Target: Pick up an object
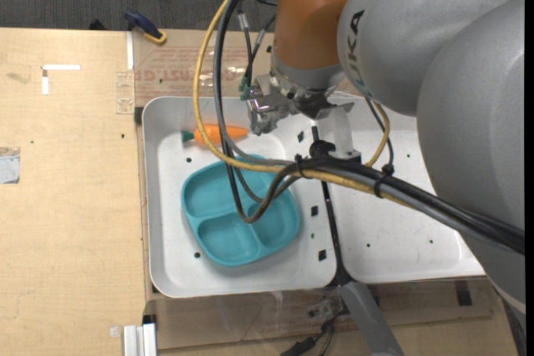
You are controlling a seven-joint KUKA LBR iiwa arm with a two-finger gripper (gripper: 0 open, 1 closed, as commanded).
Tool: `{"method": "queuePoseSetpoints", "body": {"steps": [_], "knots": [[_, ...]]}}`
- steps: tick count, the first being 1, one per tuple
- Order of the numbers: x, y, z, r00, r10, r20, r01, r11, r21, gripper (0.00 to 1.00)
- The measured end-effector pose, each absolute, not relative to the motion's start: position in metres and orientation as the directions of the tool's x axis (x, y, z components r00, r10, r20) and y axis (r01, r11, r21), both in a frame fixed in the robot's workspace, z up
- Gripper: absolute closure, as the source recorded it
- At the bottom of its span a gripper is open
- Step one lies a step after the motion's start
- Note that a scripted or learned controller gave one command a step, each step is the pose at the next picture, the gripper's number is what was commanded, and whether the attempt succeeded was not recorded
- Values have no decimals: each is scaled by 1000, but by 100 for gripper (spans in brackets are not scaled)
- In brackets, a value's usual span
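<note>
Two white bins sit side by side on the desk (67, 179), and the left bin (163, 263) carries what there is to pick: a teal divided tray (219, 221) in its middle and an orange carrot (219, 132) near its far wall. From the fixed camera above, the grey arm (434, 54) reaches in from the right, its orange band (321, 4) bulking over the far edge of the bins. The claw (260, 114) hangs at the far right of the left bin, partly hidden by the wrist and a loop of cables (250, 179), and I cannot tell how it is set.

The carrot lies just to the left of the claw, close beside it, with its long axis running left to right, the orange end pointing toward the claw. The tray is further toward the near side. I'd judge the carrot the likelier target, needing only a short shift left and down.
</note>
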State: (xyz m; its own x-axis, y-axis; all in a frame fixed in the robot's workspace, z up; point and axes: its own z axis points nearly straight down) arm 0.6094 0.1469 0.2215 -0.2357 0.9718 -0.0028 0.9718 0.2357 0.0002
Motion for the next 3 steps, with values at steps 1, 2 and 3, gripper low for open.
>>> {"method": "queuePoseSetpoints", "body": {"steps": [1, 2, 3], "knots": [[659, 135, 92, 163, 987, -3, 987, -163, 0, 100], [592, 152, 94, -286, 958, -7, 958, 286, 13, 100], [502, 179, 93, -223, 975, -4, 975, 223, -2, 100]]}}
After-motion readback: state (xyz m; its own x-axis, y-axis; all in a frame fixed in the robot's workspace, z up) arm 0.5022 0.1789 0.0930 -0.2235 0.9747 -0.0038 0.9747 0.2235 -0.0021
